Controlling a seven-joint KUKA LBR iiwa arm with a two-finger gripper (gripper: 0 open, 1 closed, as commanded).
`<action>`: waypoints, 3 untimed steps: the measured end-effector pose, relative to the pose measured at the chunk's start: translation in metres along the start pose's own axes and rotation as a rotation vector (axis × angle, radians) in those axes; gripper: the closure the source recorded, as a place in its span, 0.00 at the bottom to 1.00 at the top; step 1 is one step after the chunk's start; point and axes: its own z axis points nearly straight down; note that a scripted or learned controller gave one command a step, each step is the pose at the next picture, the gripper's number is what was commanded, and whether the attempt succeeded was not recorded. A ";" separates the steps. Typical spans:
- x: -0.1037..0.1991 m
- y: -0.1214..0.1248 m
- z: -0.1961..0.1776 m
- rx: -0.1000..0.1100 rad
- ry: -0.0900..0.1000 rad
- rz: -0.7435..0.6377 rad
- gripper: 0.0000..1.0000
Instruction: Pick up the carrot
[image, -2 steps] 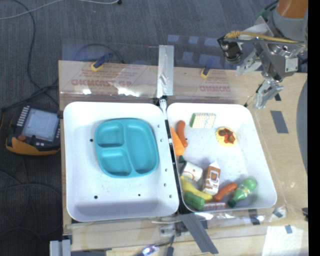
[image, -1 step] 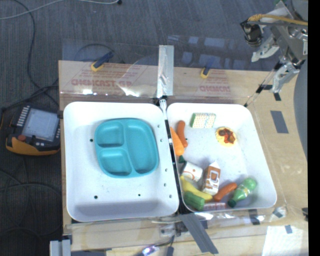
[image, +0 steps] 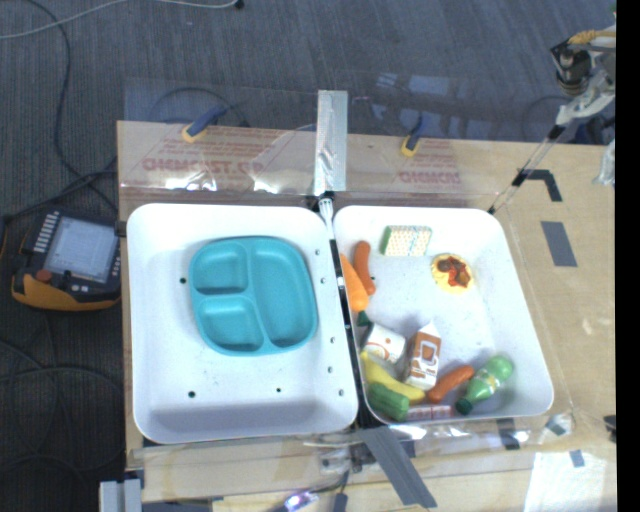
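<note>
The carrot (image: 352, 288) is found in the right bin (image: 520, 330), pressed against the wall at about nine o'clock, with its long axis running roughly from twelve to six. A redder, sausage-like piece (image: 362, 262) lies touching it on the one o'clock side. A dark green stub, which may be the carrot's top, is seen at its six o'clock end, just beside a can (image: 383, 346). Further toward six o'clock, a carton (image: 425, 358), a yellow piece (image: 382, 378) and a bottle (image: 487, 383) are crowded together. A cracker (image: 406, 240) and a small pizza (image: 451, 271) lie well apart from the carrot, toward twelve and two o'clock. The left bin (image: 150, 390) bears a teal plate (image: 252, 295).

The carrot is judged to be a toy: light, stiff, and probably smooth enough to slip or roll if pinched off-centre. A hold across the thick middle is advised, with the jaws closing along the three-to-nine line. Little room is left on the wall side, so a finger may catch the rim or the red piece may be taken instead. The gripper's state cannot be told from this view.
</note>
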 end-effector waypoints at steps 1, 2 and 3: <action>0.006 0.014 0.000 0.001 0.001 -0.028 0.00; 0.008 0.012 -0.008 0.000 -0.004 -0.033 1.00; 0.016 -0.066 0.000 0.001 0.001 -0.392 1.00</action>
